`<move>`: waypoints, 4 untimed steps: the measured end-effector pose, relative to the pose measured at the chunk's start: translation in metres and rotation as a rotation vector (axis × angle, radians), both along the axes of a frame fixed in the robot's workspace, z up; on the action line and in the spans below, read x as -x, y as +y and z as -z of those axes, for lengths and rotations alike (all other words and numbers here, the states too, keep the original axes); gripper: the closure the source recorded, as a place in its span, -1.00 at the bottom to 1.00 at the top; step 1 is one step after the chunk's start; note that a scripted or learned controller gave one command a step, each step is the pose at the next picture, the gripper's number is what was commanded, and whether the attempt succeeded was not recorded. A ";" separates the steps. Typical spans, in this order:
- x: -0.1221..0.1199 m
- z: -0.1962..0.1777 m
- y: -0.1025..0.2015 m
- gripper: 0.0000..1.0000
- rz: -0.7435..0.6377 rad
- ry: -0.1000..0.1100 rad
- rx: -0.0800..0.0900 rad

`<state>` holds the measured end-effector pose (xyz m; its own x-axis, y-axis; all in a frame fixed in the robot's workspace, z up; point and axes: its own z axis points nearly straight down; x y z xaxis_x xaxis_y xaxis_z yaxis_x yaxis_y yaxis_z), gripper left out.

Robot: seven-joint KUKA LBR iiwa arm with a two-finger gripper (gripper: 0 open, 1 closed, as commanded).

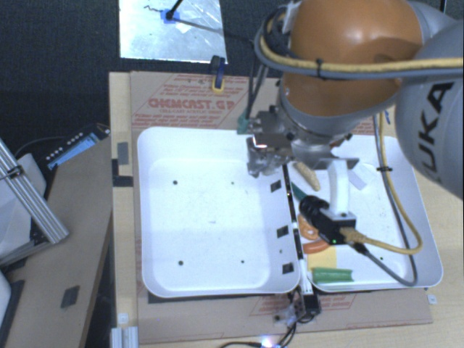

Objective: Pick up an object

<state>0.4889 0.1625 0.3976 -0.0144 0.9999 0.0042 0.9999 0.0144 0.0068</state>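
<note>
**A:** Where are the things that could be picked up?

**B:** They lie in the right bin [424, 263], close to its left wall. Nearest the camera is a green piece [332, 273]. Just beyond it sits an orange piece [313, 239], partly hidden by a black block with a yellow cable. Farther back lies a tan, banana-like piece [304, 173], and a white piece [360, 175] lies to its right. The left bin [206, 223] sits just beside, on the brown worktop [123, 216].

**A:** And the arm?

**B:** The grey arm [428, 100], with its orange band, reaches in from the right. Its tool [262, 154] hangs over the far end of the divide between the bins. I cannot tell its state.
</note>
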 end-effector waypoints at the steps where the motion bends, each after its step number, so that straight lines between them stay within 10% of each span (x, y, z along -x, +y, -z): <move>1: -0.001 -0.011 0.000 1.00 -0.004 -0.001 -0.001; 2: -0.001 -0.022 0.000 1.00 -0.010 -0.004 -0.001; 3: -0.098 -0.039 0.017 1.00 0.009 -0.002 0.003; 4: -0.073 -0.060 0.051 1.00 0.006 0.003 0.001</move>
